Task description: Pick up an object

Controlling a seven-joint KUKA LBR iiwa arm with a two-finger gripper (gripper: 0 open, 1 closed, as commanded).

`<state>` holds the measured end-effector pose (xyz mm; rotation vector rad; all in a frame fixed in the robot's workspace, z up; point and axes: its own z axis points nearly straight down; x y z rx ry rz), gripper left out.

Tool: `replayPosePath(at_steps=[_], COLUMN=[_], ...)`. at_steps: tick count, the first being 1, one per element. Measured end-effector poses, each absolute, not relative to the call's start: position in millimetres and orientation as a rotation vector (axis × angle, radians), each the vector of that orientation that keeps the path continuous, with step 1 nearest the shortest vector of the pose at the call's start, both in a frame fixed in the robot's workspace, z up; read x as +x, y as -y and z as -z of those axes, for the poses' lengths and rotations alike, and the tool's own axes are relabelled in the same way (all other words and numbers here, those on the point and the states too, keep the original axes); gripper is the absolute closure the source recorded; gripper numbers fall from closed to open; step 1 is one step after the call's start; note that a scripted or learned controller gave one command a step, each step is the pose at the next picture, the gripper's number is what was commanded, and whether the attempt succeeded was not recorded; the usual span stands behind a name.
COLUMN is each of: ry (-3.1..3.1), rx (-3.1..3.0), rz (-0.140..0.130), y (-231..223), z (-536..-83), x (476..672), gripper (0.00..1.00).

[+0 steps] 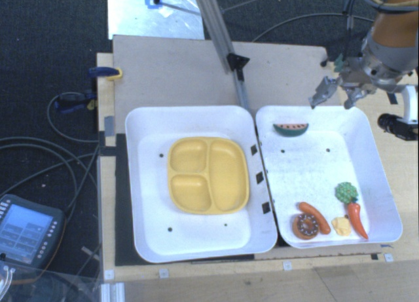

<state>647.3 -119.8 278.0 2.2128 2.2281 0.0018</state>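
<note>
No object is yet picked up: the gripper (336,93) is positioned open and unloaded above the right bin's (376,143) far edge, near the watermelon slice (291,128) lying inside it.

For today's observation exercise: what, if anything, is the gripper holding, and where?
Nothing. The open gripper hangs above the right bin's far rim.

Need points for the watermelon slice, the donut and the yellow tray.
watermelon slice (291,128): camera view, on its red flesh.
donut (305,226): camera view, on its ring, left of the hole.
yellow tray (226,171): camera view, on the floor of its large right compartment.
</note>
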Motion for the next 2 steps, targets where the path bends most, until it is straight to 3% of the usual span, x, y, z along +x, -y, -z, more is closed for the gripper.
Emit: replayPosePath(at_steps=[1, 2], ry=[-2.229, -2.224], rx=[2.212, 2.221], rz=[-0.001, 0.003], y=[120, 123], z=[-278, -217], x=[647.3, 649.8], gripper=[0.0, 0.0])
